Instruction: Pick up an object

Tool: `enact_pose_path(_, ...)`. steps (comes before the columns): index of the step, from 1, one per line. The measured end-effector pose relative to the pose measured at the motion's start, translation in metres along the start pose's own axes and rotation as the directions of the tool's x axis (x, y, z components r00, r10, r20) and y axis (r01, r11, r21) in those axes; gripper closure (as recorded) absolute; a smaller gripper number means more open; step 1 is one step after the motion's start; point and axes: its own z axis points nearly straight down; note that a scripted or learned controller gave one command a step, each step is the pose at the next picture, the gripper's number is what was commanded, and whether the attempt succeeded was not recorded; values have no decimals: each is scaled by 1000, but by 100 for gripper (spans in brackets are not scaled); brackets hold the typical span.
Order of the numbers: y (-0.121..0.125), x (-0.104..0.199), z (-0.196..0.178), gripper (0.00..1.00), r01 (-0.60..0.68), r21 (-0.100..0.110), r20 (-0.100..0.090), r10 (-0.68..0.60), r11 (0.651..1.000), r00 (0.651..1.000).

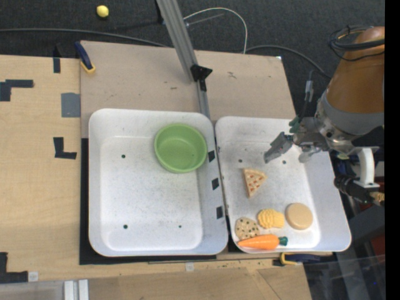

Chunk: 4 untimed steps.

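In the right bin [325, 230] lie a pizza slice [253, 181], a chocolate-chip cookie [247, 227], a yellow ridged piece [270, 218], a tan round bun [299, 216] and an orange carrot [262, 242]. A green bowl [180, 147] sits in the back right of the left bin [125, 192]. My gripper [291, 152] hangs over the back of the right bin, above and to the right of the pizza slice. It is open, its two fingers spread apart with nothing between them.
A grey pole [181, 36] slants down from the top to the gap between the bins. A small yellow ball [102, 10] lies on the dark floor at the far left. Black cables run behind the bench.
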Motion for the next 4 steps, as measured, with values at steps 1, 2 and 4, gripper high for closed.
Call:
enact_pose_path(1,0,0,0,0,0,0,0,0,1000,1000)
enact_pose_path(2,-9,7,52,0,-1,5,-1,1,1000,1000)
enact_pose_path(4,-21,-1,144,0,-2,7,-1,2,1000,1000)
